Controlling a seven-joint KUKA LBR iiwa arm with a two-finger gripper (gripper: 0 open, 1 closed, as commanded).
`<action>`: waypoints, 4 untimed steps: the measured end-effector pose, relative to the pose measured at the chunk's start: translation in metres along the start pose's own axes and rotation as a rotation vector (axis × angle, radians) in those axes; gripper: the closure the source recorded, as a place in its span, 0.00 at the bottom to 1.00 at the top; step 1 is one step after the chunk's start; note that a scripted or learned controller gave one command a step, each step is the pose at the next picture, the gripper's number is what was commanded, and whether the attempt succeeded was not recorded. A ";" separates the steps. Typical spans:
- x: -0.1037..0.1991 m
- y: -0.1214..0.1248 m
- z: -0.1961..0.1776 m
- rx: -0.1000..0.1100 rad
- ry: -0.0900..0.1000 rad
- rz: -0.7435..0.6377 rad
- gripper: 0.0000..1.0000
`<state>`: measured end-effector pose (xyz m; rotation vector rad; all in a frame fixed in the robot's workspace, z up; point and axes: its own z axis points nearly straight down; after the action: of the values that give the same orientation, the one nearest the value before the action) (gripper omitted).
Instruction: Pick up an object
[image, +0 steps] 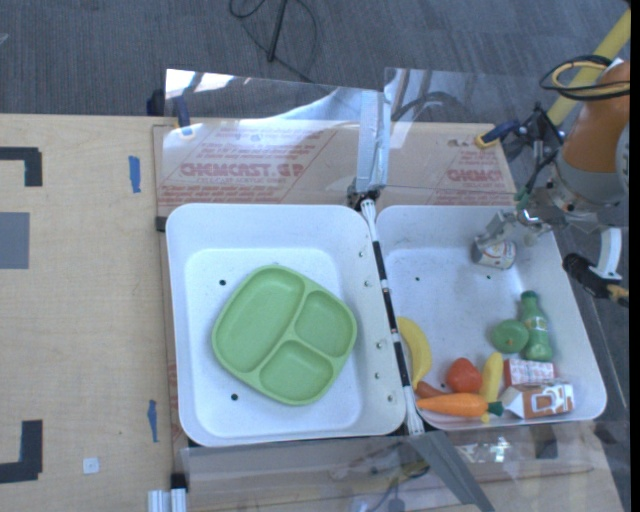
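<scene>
White plastic of the right bin (440, 275) lies bare beneath my fingers (495, 248); I cannot tell how they are set. Closing here risks catching nothing, since the toy food (500, 375) sits well apart.

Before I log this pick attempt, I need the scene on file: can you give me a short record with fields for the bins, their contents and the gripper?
left bin: holds a green divided plate, tilted in plan
right bin: toy food crowded along the near edge
items in right bin: banana, tomato, carrot, green bottle, juice carton
gripper: over the far part of the right bin, apart from the toy food
grasp: nothing seen between the fingers
</scene>
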<state>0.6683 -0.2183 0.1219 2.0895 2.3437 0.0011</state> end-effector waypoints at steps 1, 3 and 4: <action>0.070 -0.018 -0.037 0.007 0.003 0.244 0.00; 0.018 -0.030 -0.032 0.004 0.002 -0.094 0.00; 0.005 -0.009 0.028 0.005 0.010 -0.134 0.00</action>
<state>0.6587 -0.2146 0.0939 1.9345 2.4866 0.0058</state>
